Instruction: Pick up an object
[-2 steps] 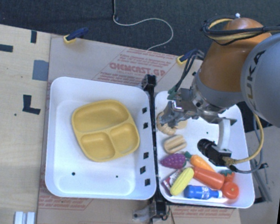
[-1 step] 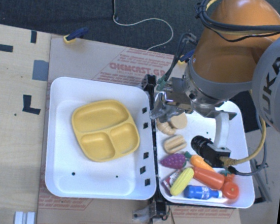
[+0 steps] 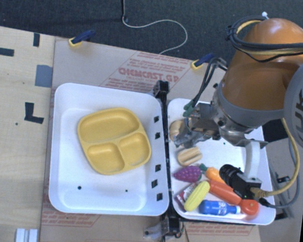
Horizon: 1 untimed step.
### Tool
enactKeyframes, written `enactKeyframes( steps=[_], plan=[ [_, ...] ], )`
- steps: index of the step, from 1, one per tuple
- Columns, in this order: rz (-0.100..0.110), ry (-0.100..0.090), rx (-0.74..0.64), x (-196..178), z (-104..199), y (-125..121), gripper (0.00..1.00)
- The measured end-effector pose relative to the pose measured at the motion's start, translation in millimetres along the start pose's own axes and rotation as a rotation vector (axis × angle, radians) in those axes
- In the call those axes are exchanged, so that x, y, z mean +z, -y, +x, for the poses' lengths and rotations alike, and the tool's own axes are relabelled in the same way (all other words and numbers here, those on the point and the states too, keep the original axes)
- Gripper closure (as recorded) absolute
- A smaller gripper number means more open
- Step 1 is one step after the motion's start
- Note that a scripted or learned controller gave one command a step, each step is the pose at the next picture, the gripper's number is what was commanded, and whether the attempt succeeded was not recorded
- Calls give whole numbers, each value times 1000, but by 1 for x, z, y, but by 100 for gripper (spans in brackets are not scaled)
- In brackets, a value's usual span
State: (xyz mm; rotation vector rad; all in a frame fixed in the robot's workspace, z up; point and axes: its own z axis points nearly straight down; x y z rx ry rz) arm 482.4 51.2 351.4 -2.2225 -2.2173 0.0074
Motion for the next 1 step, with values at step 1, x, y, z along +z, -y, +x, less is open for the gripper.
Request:
enactKeyframes(
  steps=[1],
  plan=[
    [-13, -5, -12, -85, 70, -14, 100]
  ],
)
